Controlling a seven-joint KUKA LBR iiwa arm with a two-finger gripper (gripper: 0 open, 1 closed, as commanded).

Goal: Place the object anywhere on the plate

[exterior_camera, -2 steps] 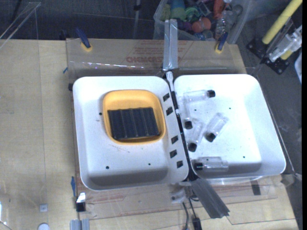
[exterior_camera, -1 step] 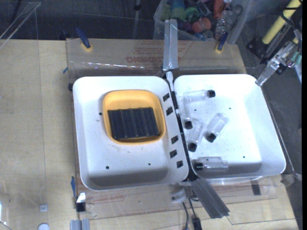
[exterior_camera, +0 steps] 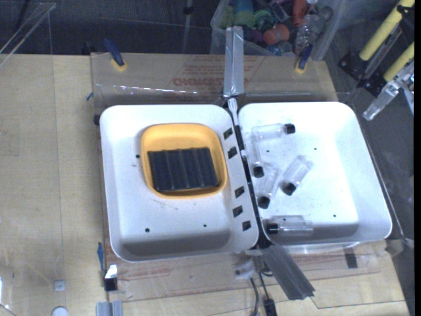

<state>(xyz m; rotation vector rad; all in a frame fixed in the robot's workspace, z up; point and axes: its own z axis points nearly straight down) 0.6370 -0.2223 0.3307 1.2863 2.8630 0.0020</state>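
Ribbed dark block (exterior_camera: 183, 168) is lying flat on the yellow plate (exterior_camera: 152, 139), well left of the claw (exterior_camera: 385, 101), so placing is seemingly finishing; whether the claw is gaping, I cannot tell.

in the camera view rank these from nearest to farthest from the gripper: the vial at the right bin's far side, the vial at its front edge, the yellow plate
The gripper sits at the right edge, beyond the right bin's far corner.
1. Far vial: right bin, far side, nearest.
2. Front vial: right bin, front edge.
3. Yellow plate: left bin, farthest.
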